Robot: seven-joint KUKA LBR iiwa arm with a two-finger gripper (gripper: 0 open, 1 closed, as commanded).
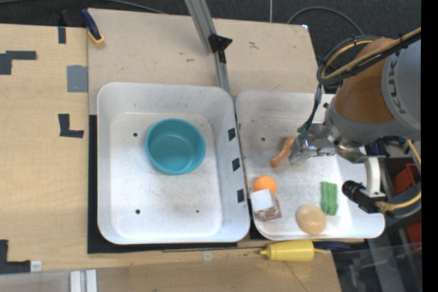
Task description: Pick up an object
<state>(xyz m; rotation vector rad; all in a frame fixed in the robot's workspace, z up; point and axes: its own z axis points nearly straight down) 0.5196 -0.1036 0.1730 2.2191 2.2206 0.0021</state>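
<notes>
My gripper (302,147) reaches into the right bin (274,109) from the right, low over its middle. A small orange carrot-like piece (280,154) lies tilted right at the gripper's left side, touching or nearly touching it. Nearer the front of that bin sit an orange ball (265,184), a white and brown box (265,204), a beige round lump (311,219) and a green strip (330,197). A teal bowl (176,146) stands in the left bin (116,147).
A yellow bottle (291,251) lies on the bench just outside the right bin's front rim. A grey pole (198,3) slants up from between the bins at the back. Cables loop above the arm's orange band (363,96).
</notes>
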